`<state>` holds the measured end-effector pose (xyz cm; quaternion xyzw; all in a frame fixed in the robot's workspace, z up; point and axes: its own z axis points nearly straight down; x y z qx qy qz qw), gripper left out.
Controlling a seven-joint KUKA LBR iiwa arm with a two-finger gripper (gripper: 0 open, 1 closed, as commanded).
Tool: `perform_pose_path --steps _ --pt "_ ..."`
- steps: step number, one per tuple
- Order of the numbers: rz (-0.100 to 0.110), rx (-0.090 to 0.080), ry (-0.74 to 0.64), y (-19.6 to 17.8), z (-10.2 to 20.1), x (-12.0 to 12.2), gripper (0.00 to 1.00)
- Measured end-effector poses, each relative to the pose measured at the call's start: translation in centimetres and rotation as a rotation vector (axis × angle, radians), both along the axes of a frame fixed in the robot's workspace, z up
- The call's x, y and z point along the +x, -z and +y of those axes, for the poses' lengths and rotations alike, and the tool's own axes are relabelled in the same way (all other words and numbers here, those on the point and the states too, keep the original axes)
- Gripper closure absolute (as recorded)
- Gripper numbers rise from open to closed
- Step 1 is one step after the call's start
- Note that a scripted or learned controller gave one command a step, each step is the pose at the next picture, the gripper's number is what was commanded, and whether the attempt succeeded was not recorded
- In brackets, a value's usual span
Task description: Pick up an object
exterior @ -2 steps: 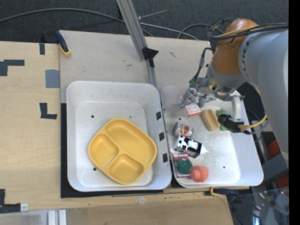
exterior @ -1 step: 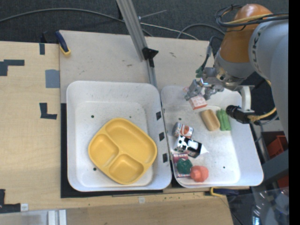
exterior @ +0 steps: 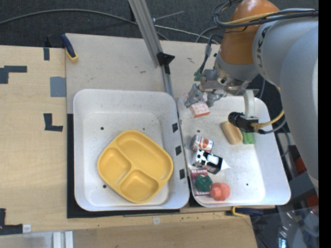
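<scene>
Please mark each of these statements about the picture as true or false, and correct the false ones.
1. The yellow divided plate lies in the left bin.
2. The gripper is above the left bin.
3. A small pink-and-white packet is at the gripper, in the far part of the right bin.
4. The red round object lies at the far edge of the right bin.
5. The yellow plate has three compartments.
1. True. The yellow plate lies in the left bin.
2. False. The gripper is above the far left corner of the right bin.
3. True. The pink-and-white packet lies just beneath the gripper.
4. False. The red round object lies near the near edge.
5. True.
</scene>
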<state>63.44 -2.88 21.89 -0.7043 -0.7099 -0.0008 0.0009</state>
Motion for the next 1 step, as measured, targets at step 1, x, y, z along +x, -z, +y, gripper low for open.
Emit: perform_pose_path --steps 1 --pt "-0.001 0.000 0.000 -1.28 5.64 1.48 1.00"
